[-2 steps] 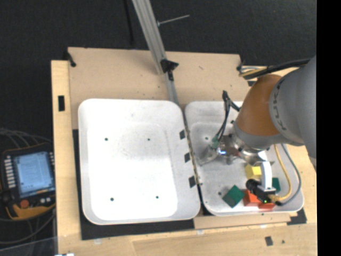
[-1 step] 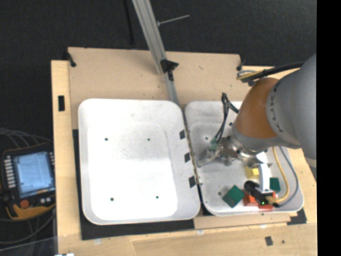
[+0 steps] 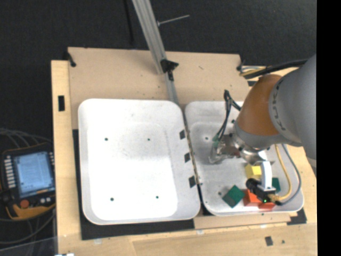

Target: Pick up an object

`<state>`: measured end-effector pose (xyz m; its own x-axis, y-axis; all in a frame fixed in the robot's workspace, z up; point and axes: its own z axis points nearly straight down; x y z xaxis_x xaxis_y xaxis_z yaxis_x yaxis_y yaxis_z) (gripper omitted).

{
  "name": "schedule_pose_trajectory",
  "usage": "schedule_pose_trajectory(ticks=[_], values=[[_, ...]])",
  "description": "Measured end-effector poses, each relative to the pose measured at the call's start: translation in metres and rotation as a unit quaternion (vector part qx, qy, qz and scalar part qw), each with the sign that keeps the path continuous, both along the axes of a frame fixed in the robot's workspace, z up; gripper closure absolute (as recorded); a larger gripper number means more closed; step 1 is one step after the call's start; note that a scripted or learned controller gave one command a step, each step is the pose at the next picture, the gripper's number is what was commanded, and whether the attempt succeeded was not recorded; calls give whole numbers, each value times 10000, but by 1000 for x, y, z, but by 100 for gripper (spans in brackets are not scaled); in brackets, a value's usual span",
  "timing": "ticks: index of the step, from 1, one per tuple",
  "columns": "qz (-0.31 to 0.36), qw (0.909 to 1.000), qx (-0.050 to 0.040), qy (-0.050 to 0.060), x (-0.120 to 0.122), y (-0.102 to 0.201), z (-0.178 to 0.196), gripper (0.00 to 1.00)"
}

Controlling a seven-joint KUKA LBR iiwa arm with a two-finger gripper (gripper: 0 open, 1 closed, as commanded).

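1. Arm (image 3: 277,116) comes in from the right, orange band above the wrist, and hangs over the right bin (image 3: 198,116)
2. Gripper (image 3: 217,154) sits low in the left-middle part of the right bin, close to the bin floor
3. Jaw state: cannot tell, the finger area is small and blurred and the wrist covers part of it
4. Nothing visibly between the gripper tips
5. Objects sit in the near-right corner of the right bin: green block (image 3: 232,196), orange block (image 3: 250,198) just right of it, yellow block (image 3: 254,171) farther back, and a teal piece (image 3: 275,184) at the right
6. These objects lie near and to the right of the gripper, apart from it
7. Left bin (image 3: 128,159) is beside the right bin, touching along the middle edge
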<state>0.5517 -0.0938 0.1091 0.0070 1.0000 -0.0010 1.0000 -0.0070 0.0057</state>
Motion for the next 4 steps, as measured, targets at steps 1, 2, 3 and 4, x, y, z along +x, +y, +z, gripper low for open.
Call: schedule_pose_trajectory(ticks=[1, 2, 3, 4], values=[[49, 10000, 0, -2, 8, 2, 46, 100], [52, 10000, -1, -9, 19, 5, 103, 100], [53, 10000, -2, -14, 23, 4, 168, 100], [68, 10000, 5, 22, 38, 60, 153, 100]])
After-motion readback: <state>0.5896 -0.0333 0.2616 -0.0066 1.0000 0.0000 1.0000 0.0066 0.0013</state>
